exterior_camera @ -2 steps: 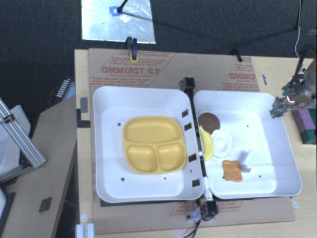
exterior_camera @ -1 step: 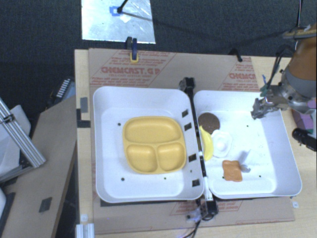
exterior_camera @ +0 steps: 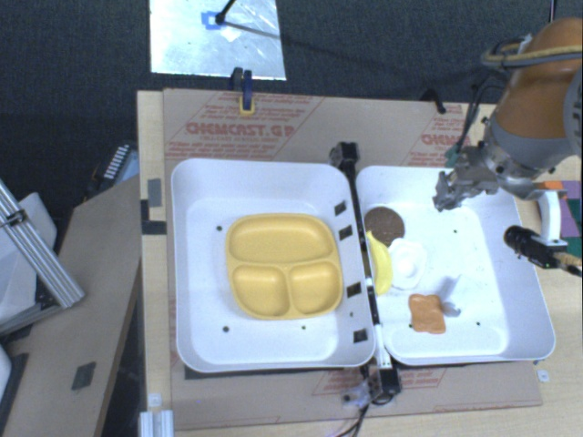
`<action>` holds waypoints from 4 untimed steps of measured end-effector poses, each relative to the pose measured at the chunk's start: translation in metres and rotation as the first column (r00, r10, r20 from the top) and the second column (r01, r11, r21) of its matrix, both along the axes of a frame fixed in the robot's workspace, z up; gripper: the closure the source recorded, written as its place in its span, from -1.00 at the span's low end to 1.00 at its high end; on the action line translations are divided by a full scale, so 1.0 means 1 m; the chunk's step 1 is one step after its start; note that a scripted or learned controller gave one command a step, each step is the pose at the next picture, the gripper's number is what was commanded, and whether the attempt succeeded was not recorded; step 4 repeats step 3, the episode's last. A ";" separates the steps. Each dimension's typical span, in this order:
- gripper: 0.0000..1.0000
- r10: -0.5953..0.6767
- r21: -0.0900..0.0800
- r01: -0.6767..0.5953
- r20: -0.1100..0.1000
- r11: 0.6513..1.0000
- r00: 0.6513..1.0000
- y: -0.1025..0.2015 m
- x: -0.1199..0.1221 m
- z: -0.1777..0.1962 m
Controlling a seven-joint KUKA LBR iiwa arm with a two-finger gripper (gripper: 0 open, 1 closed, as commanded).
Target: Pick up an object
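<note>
1. We see the tool (exterior_camera: 448, 194) above the right bin's (exterior_camera: 510, 285) far edge; whether it is parted, we cannot tell.
2. The brown disc (exterior_camera: 384, 224), white piece (exterior_camera: 407, 262) and orange piece (exterior_camera: 426, 314) lie in that bin.

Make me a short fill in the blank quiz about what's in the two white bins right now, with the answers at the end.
1. The yellow tray with three compartments lies in the ____ bin.
2. The brown round object lies in the ____ bin, near the divider.
3. The orange piece lies closer to the ____ edge of its bin than the brown one.
4. The gripper is above the ____ bin.

Missing words: left; right; near; right
</note>
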State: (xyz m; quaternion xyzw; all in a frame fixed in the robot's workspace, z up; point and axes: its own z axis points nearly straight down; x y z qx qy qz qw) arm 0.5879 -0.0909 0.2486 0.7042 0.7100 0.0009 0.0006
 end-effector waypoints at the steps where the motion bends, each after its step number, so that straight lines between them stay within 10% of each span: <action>1: 1.00 0.000 0.000 0.000 -0.001 1.000 1.000 0.057 -0.006 -0.008; 3: 1.00 0.000 0.001 0.000 0.000 1.000 1.000 0.163 0.004 -0.016; 4: 1.00 0.000 0.001 0.000 0.000 1.000 1.000 0.163 0.004 -0.016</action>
